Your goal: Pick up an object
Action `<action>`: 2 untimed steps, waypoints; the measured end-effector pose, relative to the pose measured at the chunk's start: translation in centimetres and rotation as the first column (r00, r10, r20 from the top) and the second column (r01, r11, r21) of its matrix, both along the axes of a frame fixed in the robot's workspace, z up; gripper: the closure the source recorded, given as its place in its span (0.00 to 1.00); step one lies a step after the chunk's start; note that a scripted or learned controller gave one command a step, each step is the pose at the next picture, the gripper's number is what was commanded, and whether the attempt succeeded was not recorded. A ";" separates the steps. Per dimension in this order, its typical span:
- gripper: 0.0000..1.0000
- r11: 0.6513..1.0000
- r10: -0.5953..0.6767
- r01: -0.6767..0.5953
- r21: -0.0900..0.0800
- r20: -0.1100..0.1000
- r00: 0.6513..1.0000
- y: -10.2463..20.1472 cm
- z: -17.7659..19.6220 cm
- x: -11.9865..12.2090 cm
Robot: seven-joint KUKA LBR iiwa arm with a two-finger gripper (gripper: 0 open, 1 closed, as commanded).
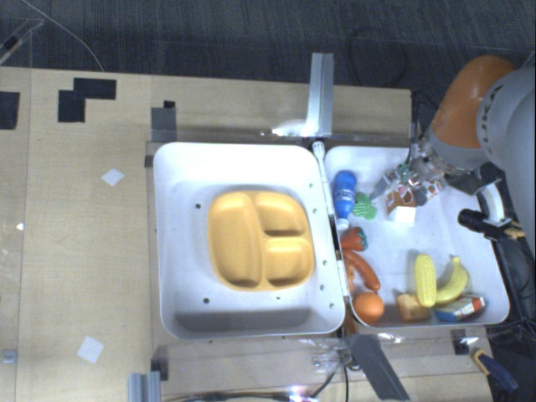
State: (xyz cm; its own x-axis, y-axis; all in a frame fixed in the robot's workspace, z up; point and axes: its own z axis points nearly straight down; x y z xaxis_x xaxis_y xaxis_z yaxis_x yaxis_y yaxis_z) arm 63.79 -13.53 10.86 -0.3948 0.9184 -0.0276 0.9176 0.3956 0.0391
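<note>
1. The arm (pixel 490 111) comes in from the right and hangs over the far part of the right bin (pixel 501 287). It is the biggest thing here, grey with an orange band.
2. The left bin (pixel 180 224) holds a yellow tray (pixel 260 239) with three sections. Nothing lies in the sections, as far as I see.
3. The right bin has all the small things. Along its left wall are a blue bottle (pixel 343 193), a green piece (pixel 364 207), a red sausage (pixel 363 268) and an orange (pixel 368 307).
4. Near the front wall are a corn cob (pixel 425 279) and a banana (pixel 454 281), just beside each other, with a brown piece (pixel 409 306) and a blue-red thing (pixel 463 309) in front of them.
5. The gripper (pixel 412 182) is low in the far part of the right bin, and a white block (pixel 404 214) lies just beside it. How wide it is, and whether it grasps something, I cannot tell; that part is too small and cluttered.
6. My judgement: the pick is not finished. Every thing I can name lies on the bin floor, nothing is raised. The arm is at the place for a grasp; closing, if not done, and lifting are what remain.
</note>
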 end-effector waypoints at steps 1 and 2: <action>0.00 1.000 0.020 -0.020 0.005 -0.032 0.999 -5.5 4.1 0.6; 0.00 0.999 -0.046 0.046 0.010 -0.028 0.999 2.4 -1.6 2.1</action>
State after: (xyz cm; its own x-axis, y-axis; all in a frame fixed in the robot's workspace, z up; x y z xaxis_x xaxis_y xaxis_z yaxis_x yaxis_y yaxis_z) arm 65.85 -11.10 9.25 -0.3523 0.9359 -0.0075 0.9357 0.3524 0.0174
